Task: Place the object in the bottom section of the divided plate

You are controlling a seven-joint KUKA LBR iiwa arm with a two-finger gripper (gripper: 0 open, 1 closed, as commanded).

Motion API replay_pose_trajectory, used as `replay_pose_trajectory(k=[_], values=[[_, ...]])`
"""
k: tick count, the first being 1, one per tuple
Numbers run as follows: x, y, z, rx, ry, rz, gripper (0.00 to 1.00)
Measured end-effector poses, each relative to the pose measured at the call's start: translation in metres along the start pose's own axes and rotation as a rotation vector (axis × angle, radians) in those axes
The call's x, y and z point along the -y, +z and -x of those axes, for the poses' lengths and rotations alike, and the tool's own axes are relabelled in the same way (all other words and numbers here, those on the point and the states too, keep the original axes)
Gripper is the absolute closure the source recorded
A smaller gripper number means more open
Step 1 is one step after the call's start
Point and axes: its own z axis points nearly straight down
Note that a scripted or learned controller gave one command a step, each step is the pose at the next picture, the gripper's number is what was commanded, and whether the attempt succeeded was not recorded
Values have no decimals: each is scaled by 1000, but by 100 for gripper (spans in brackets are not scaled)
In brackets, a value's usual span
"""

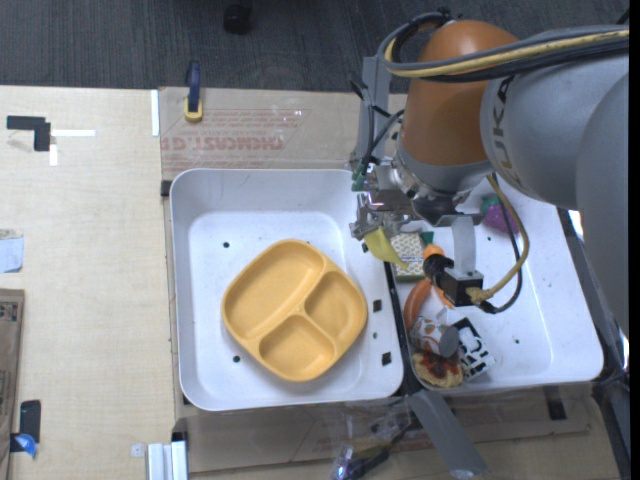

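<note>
The divided plate [294, 311], yellow with 3 sections, lies flat in the left white bin [200, 268], a little below that bin's middle. No item rests in any of its sections. The pincer [375, 218] hangs over the seam between the 2 bins, above the plate's upper right; whether it is released or clenched cannot be told from here. Just below it a yellow piece [381, 246] and a small checkered item [407, 251] sit at the left edge of the right white bin [550, 318]. Lower in that bin lies a cluster of orange, white and black objects [440, 343]. A purple item [494, 211] peeks out beside the grey arm [560, 108]. The bench [80, 268] is pale wood.
</note>
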Motion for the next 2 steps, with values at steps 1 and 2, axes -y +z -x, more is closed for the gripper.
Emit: replay_pose_trajectory(k=[1,2], values=[[31,19,-10,0,-35,-1,100],[53,13,-110,0,3,1,100]])
